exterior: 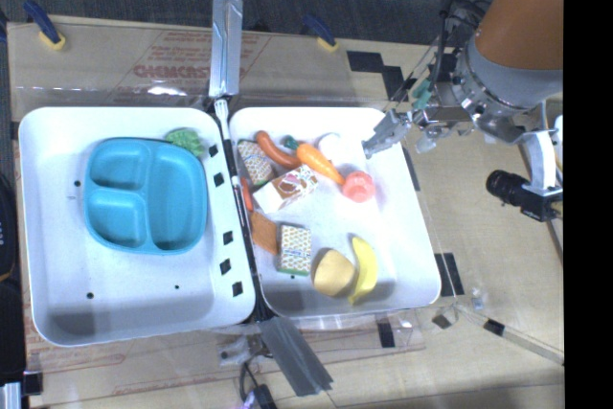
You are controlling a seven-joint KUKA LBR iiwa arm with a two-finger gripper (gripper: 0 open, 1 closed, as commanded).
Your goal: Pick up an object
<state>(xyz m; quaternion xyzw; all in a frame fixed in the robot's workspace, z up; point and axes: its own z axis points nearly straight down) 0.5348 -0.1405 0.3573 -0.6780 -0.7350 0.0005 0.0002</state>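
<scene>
Approach step: my gripper (381, 137) hangs over the right bin's (412, 235) top-right corner, holding nothing; can't tell its opening. Nearest targets: carrot (321, 163) and pink ball (359, 186), lying just beside it. Next I need to descend over one.

A sky-blue, three-compartment plastic tray (147, 194) lies in the plain white left bin (48, 302), with a green leafy toy (189, 142) at the tray's upper right corner. Right of the tray, the white right bin (414, 244) holds a yellow banana (363, 268), a tan-yellow rounded fruit (331, 271), an orange carrot (319, 162), a pink round piece (359, 186), a reddish-brown sausage (272, 149) and a chequered tan wafer block (294, 249).
</scene>
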